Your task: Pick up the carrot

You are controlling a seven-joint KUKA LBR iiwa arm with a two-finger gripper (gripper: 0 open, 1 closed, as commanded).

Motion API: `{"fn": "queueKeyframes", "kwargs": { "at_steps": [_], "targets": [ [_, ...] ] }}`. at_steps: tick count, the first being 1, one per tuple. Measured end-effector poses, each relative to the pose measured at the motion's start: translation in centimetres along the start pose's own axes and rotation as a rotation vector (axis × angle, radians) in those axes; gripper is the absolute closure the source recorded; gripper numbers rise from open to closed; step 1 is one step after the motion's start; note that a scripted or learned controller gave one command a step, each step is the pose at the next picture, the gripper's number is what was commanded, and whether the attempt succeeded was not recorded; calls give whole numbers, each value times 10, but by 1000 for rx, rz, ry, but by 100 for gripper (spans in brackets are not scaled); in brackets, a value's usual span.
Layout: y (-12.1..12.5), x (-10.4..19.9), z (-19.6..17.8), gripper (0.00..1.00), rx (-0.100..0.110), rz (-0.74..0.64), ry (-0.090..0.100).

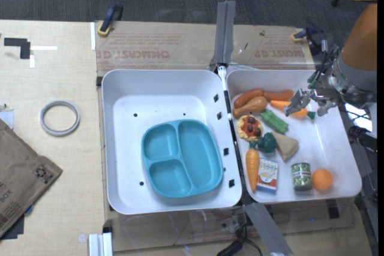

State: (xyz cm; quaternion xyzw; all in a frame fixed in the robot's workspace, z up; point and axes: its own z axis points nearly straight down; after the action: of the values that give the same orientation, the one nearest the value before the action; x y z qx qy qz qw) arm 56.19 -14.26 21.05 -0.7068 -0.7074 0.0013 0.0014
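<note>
my claw [304,106] hangs at the upper right of the frame, over the right bin [342,147]. i cannot tell how it is set. the carrot [252,167] lies low in that bin by its left wall, well apart. a blue plate [180,157] sits in the left bin [117,129].

The carrot [252,169] lies hemmed in: the bin wall [239,159] just to its left, a small carton [267,175] touching its right, broccoli [265,142] near its top. Open floor [327,141] spreads right of the wedge [287,145], above the can [302,177] and orange [322,179].
</note>
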Motion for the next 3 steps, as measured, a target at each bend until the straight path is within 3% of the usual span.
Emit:
{"fn": "queueKeyframes", "kwargs": {
  "at_steps": [1, 2, 3],
  "targets": [
    [62, -20, 90, 0, -15, -77, -6],
    [67, -35, 115, 0, -10, 114, -2],
    [68, -35, 105, 100, -11, 111, -2]
  ]
}}
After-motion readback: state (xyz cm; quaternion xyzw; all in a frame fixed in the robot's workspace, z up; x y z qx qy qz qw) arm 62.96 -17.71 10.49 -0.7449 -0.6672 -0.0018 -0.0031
